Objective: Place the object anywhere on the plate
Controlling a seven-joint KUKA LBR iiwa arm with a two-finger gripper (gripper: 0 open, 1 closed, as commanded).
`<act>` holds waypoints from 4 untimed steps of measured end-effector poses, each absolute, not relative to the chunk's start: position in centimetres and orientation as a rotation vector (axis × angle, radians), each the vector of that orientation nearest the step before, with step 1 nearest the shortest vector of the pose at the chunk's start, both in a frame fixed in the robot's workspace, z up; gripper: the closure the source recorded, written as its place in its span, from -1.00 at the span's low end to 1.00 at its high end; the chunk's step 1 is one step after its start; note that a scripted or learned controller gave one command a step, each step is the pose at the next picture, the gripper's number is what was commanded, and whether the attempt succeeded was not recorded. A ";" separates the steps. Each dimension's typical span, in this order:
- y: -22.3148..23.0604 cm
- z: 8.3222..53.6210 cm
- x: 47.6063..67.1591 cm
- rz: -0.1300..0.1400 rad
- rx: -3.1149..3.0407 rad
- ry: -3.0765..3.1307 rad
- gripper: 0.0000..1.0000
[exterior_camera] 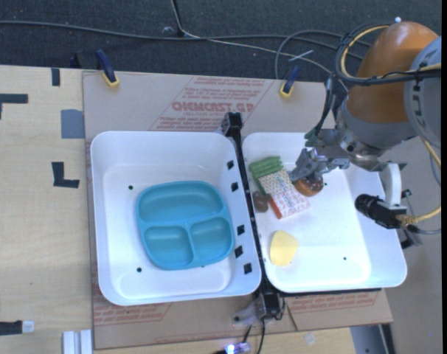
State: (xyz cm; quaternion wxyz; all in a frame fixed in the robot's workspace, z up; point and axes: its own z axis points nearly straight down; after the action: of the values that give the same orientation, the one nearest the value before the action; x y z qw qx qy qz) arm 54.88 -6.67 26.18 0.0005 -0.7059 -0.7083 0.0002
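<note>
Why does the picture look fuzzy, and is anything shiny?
In the camera view, everything is slightly soft and grainy; the white plastic bins look bright and washed out, the orange dome on the arm shows a soft highlight, and the blue three-compartment plate casts hardly any shadow.

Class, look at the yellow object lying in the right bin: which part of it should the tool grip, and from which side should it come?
Probably straight down from above, closing across the narrower width of the yellow object. It lies low and rounded on the right bin floor, apart from the cluster of items near the divider, so bare floor on both sides leaves room for the fingers.
</note>
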 end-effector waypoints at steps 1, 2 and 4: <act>-2.0 24.4 56.4 0.003 -2.215 -2.226 1.00; 2.9 22.9 57.4 0.003 -2.214 -2.226 1.00; 13.8 22.3 59.9 0.000 -2.212 -2.228 1.00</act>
State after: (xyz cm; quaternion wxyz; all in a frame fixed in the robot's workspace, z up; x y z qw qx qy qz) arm 59.93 13.79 22.31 0.0008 -0.7045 -0.7097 0.0001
